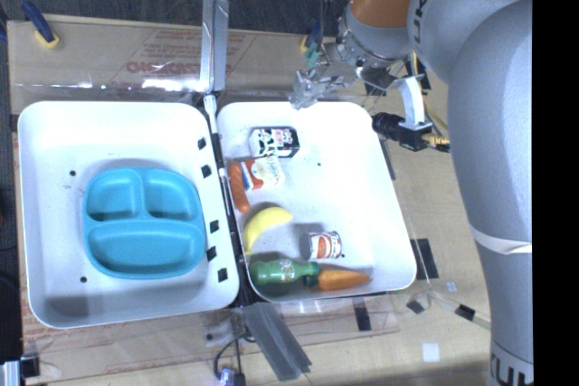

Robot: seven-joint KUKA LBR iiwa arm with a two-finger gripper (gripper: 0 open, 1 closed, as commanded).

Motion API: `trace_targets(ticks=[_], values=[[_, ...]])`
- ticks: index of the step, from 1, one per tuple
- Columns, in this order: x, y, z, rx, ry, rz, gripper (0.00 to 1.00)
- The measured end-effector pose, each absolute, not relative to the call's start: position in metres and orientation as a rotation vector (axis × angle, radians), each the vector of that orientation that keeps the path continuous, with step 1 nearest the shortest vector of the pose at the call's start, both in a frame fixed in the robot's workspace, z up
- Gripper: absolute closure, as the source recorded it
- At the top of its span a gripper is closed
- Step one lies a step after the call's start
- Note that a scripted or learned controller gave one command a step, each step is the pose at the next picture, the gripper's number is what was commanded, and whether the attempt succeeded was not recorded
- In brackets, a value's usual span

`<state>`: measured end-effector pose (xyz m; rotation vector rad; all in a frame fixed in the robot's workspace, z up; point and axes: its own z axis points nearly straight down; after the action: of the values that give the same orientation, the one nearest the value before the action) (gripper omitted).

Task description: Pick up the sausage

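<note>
- Closest to the lens, at right: grey arm (488,104) with orange band, part of the "KUKA" lettering readable on its side.
- Sausage (238,185): orange-red, lying lengthwise against the left wall of the right bin (384,194), far half, with 1 edge touching or tucked under a white packet (268,174).
- Just beyond: cow-patterned carton (273,141). Just nearer: banana (265,226).
- Further toward the near rim: can (324,246), green bottle (282,274), carrot (342,279). No label legible on any.
- Gripper (308,88): hovering over the far rim of the right bin, well apart from the sausage. Jaw opening: cannot tell; nothing seen held.
- Advice: travel left and nearer, align across the sausage's short axis, descend at its free near end, away from packet and wall.
- Left bin (36,194): 1 blue compartment tray (143,221).
- Red print on the cardboard (172,59) behind: too faint to read.
</note>
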<state>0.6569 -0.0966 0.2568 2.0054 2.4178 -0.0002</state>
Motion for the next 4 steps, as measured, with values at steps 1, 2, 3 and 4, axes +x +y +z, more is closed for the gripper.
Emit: trace_targets(ticks=[1, 2, 3, 4], values=[[0.657, -0.147, 0.282, 1.548, 2.731, 0.0, 1.0], [0.657, -0.211, 0.311, 1.125, 2.929, -0.002, 1.0], [0.645, -0.186, 0.269, 1.431, 2.798, -0.002, 1.0], [0.658, -0.202, 0.27, 1.602, 2.699, -0.001, 1.0]])
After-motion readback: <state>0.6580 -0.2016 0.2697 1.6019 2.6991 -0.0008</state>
